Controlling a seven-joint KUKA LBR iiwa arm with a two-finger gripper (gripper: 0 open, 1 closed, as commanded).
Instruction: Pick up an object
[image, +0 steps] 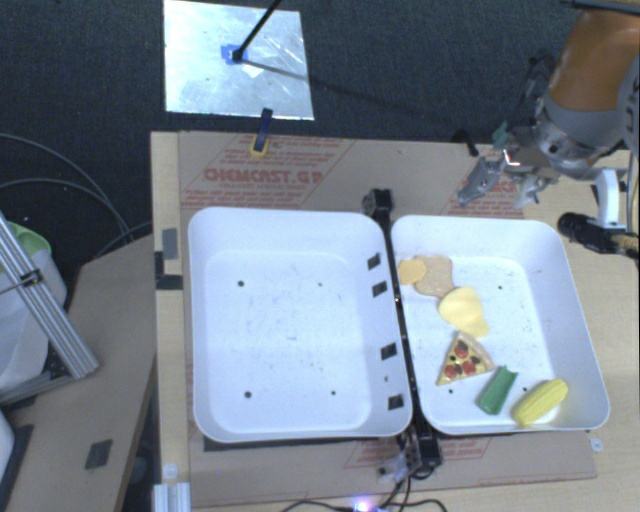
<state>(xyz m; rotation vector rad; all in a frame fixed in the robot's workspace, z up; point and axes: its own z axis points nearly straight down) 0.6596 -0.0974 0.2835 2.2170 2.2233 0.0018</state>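
Camera view shows the arm (590, 70) reaching in at the upper right, its jaws (490, 175) hanging over the cardboard sheet (300, 170) just beyond the far rim of the right bin (575, 300). Whether the jaws are released or clenched I cannot tell; nothing shows between them. All the objects lie in the right bin: a tan cookie (432, 273) touching a small yellow piece (411, 271), a pale yellow chip (464, 311), a pizza slice (463, 362), a green piece (497, 391) and a corn cob (540, 400). Beside it sits the left bin (290, 320).
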